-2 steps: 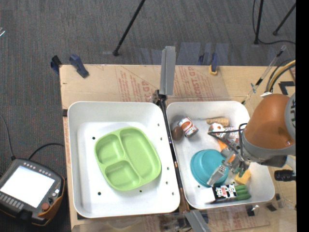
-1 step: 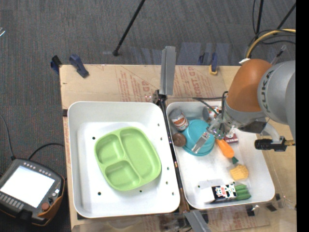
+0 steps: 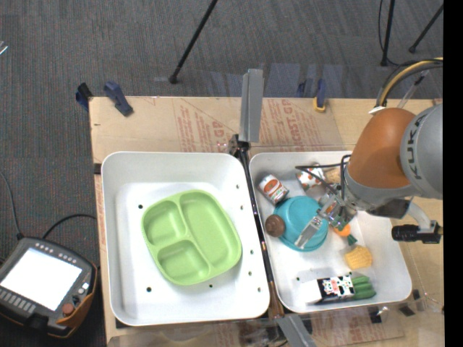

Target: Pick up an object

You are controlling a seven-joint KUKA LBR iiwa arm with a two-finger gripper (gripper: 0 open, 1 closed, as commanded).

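Table (image 3: 181,121): cardboard-covered top carrying two shallow white bins side by side, with blue clamps at its far edge.

Left bin (image 3: 119,186): white, holding one item only.

Right bin (image 3: 394,273): white, holding the cluster of small goods; the arm enters over its right side.

Arm (image 3: 434,157): grey, with an orange band (image 3: 380,154) above the wrist, hanging over the right bin's upper right part.

Green plate (image 3: 192,237): light green, three compartments, lying flat in the middle of the left bin.

Handheld pendant (image 3: 43,280): screen lit, on the floor at lower left, apart from the table.

Teal bowl (image 3: 296,219): lying in the centre of the right bin, partly under the pincer.

Pincer (image 3: 317,226): metal fingers reaching down onto the right-hand rim of the teal bowl; whether they are parted or closed, and whether they hold anything, cannot be told from this angle.

Flat packet (image 3: 346,286): black, white and green, lying near the right bin's front wall.

Can (image 3: 273,189): red and white, tilted on its side, just left of and above the teal bowl.

Yellow block (image 3: 359,257): textured, right of the bowl, above the packet.

Brown round item (image 3: 274,225): touching the bowl's left edge.

Orange item (image 3: 341,229): small, just right of the pincer, largely hidden.

Assorted small pieces (image 3: 311,176): near the right bin's far wall, too crowded to identify.
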